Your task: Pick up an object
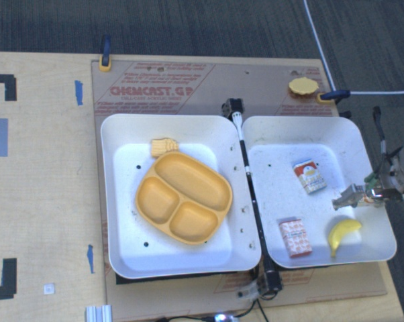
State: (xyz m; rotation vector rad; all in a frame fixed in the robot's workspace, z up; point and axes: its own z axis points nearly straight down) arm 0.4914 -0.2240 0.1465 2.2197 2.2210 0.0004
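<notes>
**Operator:** I'm watching the overhead feed. The end effector (353, 198) sits at the right edge of the frame, over the right bin (269, 139), low on that bin's right side. From this angle I cannot tell whether it is released or clenched, and I see nothing in it.

**Supervisor:** What's within reach?

**Operator:** Three things lie in that bin. A yellow banana (341, 233) lies just below the end effector in the picture, near the lower right corner. A small red-and-white carton (310, 176) lies up and to the left of it, around the middle of the bin. A pink patterned box (295, 237) lies flat at the lower left of the bin, beside the banana but apart from it.

**Supervisor:** And the other bin?

**Operator:** The left bin (118, 139) has a yellow divided plate (183, 197) and a small tan item (164, 146) at the plate's upper edge. Both are well away from the arm.

**Supervisor:** Which step are we in?

**Operator:** I'd call it the approach; nothing is lifted yet. The banana looks like the likeliest target. The next move, as I judge it, calls for shifting slightly toward the bottom of the frame, centring over the banana's body, then descending and closing. Its curve, and the bin wall close by, could spoil the grip.
</notes>
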